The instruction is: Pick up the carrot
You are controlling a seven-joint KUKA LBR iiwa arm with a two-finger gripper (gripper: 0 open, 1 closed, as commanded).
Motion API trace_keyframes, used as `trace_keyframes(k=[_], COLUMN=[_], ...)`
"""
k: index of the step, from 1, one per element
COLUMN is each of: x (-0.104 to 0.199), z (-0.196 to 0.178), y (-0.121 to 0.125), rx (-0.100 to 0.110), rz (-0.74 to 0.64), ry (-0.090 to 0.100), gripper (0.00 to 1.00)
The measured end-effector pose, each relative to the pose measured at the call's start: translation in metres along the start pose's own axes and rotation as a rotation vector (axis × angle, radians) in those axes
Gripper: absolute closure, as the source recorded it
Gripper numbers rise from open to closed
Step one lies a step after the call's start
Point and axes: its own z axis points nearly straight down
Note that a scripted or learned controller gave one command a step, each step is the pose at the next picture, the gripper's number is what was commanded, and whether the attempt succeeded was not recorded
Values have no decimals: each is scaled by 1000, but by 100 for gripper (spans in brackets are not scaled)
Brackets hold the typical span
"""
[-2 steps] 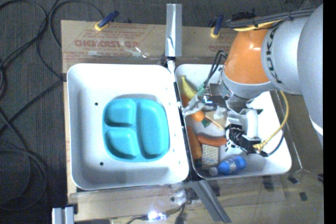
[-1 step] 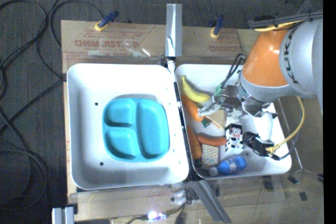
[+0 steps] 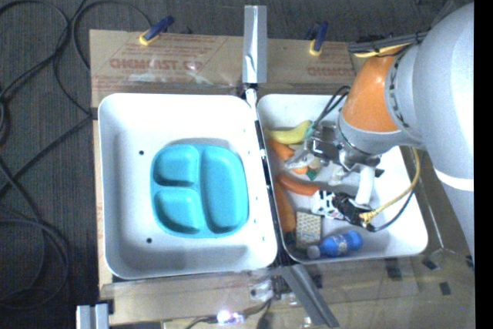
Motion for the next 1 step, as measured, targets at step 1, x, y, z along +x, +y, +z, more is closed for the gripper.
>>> trace_keyframes(k=[1], x=[-4], z=[27], y=[20], rx=[-13], rz=[-31], ry=[0], gripper=[0])
